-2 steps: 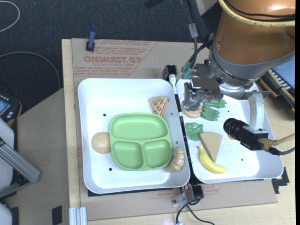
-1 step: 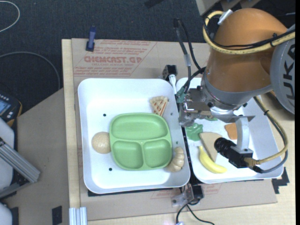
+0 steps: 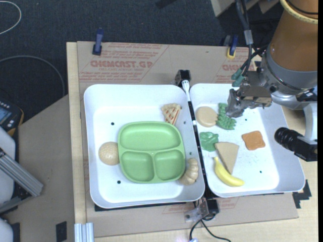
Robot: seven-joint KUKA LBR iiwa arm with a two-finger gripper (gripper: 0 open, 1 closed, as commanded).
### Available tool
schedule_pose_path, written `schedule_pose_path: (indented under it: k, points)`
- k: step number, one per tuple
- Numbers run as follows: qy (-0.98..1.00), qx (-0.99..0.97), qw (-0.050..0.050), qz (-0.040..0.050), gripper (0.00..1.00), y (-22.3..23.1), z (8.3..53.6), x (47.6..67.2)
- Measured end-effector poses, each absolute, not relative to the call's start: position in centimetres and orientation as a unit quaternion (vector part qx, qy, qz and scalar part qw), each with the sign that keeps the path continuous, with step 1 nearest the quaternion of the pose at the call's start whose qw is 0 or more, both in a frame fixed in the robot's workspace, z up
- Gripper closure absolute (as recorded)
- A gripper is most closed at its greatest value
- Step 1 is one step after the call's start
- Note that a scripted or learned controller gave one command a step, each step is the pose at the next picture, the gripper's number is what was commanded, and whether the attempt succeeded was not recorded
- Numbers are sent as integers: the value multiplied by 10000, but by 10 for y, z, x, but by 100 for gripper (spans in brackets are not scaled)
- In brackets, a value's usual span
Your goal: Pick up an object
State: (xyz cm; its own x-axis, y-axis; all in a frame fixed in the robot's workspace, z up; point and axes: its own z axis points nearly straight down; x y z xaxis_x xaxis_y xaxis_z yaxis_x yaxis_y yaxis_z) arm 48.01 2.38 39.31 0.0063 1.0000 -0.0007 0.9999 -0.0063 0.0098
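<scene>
From the camera above the desk [image 3: 131, 59] we see the claw [image 3: 233, 111] low over the far part of the right bin [image 3: 287, 150], its tip right at the top of a dark green leafy piece [image 3: 226, 119]. We cannot tell how wide the claw stands, nor whether it has hold of anything: its own body hides the tip, and nothing shows plainly clamped in it.

Around the claw, the leafy piece sits directly beneath and just on the near side. A round tan biscuit [image 3: 206, 116] lies just to the claw's left, touching the leafy piece. An orange slab [image 3: 253, 140] lies near and to the right, apart from the tip. Further toward us lie a lighter green piece [image 3: 207, 139], a tan wedge [image 3: 227, 154] and a banana [image 3: 226, 173]. Well off to the left, in the other bin [image 3: 96, 135], are a green divided tray [image 3: 151, 152], a waffle-like wedge [image 3: 172, 113] and two tan rounds beside the tray.

We judge the step in hand to be the descent onto the leafy piece, with the grasp itself unconfirmed. The next move calls for closing squarely on that piece without pinching the biscuit beside it, then lifting straight up and checking that something rises with it.
</scene>
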Motion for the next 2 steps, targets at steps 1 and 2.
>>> schedule_pose_path:
  k: [1,2]
  points:
    - [7084,7057,-40,-41,100,70,300,478]
    - [7076,7065,31,45,100,74,391,480]
